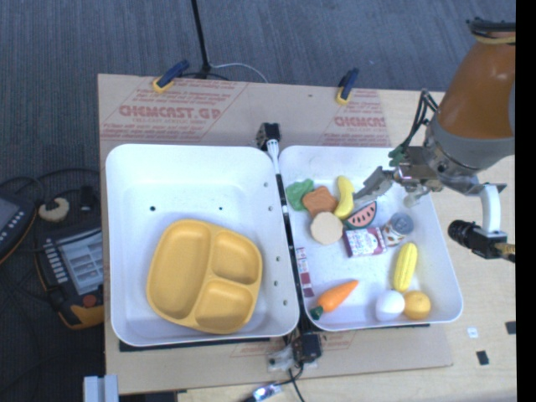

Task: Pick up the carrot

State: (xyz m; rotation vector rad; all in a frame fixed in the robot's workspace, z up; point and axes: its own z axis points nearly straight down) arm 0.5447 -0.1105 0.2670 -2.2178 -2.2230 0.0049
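The carrot (335, 296), orange with a green top, lies in the right bin (448, 262) near its front left corner, tip pointing up and right. My gripper (389, 193) hangs over the far part of that bin, above the watermelon slice (362, 216) and well away from the carrot. It is open, with nothing between its fingers. The grey arm with its orange band (481, 74) comes in from the upper right.
Around the carrot lie a white egg (389, 306), an orange (416, 305), a corn cob (405, 265), a milk carton (363, 243), a beige disc (326, 228), a banana (344, 195) and a green piece (299, 193). A yellow divided tray (205, 275) sits in the left bin (134, 174).
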